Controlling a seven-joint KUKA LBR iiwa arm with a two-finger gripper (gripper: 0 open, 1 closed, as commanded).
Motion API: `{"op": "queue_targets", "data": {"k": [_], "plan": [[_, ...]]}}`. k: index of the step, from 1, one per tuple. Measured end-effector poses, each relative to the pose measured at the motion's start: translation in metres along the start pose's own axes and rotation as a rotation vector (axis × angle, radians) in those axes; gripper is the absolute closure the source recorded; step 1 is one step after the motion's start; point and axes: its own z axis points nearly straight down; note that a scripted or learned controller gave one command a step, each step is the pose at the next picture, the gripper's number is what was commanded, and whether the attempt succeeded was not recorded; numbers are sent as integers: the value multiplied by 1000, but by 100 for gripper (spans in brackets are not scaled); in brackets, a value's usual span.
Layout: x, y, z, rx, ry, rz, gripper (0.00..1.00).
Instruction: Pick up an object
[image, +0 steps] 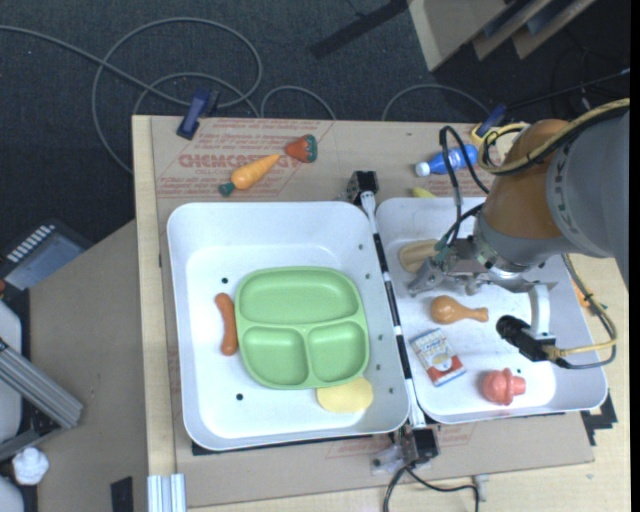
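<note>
target object: a tan drumstick-shaped toy (458, 311) is lying in the right bin (570, 400), near its middle, bulb toward the left, thin end pointing right.
handling: it is looking light, stiff and smooth, likely plastic; the rounded bulb is likely slipping under a pinch, so the narrower neck is looking like the better hold, taken across its width.
gripper (447, 270): it is hovering just above and left of the drumstick toy; whether the pincer is spread or pressed together, cannot tell; nothing is showing between it.
neighbours in right bin: a small red and white carton (438, 357) is lying below the toy; a pink-red rounded toy (501, 386) is sitting near the lower edge; a tan piece (418, 254) is lying up by the divider.
left bin (190, 300): it is holding a green divided tray (297, 325), an orange sausage toy (227, 322) and a yellow disc (345, 396).
bench beyond: a carrot toy (262, 168) is resting well apart from both bins.
</note>
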Motion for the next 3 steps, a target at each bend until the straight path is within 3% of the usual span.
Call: {"op": "queue_targets", "data": {"k": [1, 2, 3], "plan": [[-2, -45, 10, 3, 1, 0, 0], [-2, -44, 0, 1, 0, 1, 100], [86, 1, -91, -2, 1, -3, 100]]}}
